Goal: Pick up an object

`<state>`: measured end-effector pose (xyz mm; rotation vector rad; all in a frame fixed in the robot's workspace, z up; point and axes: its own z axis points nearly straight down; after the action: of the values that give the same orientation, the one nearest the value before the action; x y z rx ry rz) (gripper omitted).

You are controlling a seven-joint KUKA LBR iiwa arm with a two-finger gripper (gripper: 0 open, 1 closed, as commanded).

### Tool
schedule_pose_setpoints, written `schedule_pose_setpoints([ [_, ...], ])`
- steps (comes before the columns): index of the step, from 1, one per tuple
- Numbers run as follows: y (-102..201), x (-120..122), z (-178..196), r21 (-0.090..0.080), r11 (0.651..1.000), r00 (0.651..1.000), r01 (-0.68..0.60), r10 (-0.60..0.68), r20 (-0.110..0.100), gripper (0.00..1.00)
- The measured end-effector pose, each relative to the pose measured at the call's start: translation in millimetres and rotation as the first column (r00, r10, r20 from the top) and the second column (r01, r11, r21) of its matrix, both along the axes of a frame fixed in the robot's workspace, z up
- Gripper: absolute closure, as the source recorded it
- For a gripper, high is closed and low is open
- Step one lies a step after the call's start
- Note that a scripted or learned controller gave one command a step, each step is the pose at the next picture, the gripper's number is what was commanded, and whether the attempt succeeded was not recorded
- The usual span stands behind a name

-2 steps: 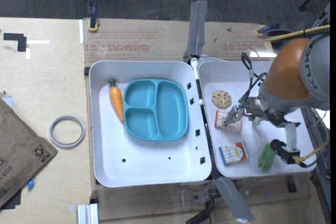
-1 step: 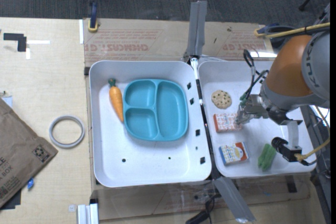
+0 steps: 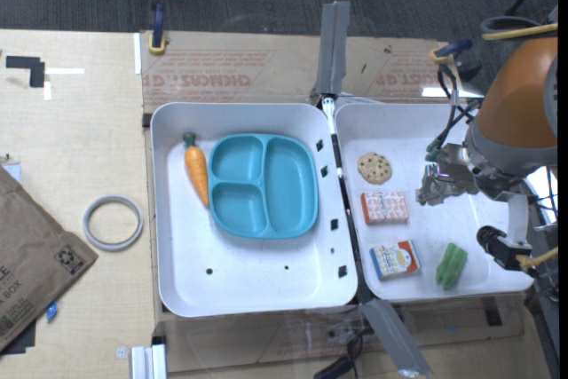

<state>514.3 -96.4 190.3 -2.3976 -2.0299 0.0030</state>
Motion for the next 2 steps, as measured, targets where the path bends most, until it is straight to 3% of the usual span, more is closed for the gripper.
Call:
schedule_pose_setpoints([
  [1, 11.0, -5.0, 80.0, -0.001, 0.998, 0.998, 0.06, -0.06, 0.0, 1.0],
  [2, 10.9, -5.0, 79.9, -0.001, 0.998, 0.998, 0.06, -0.06, 0.0, 0.0],
])
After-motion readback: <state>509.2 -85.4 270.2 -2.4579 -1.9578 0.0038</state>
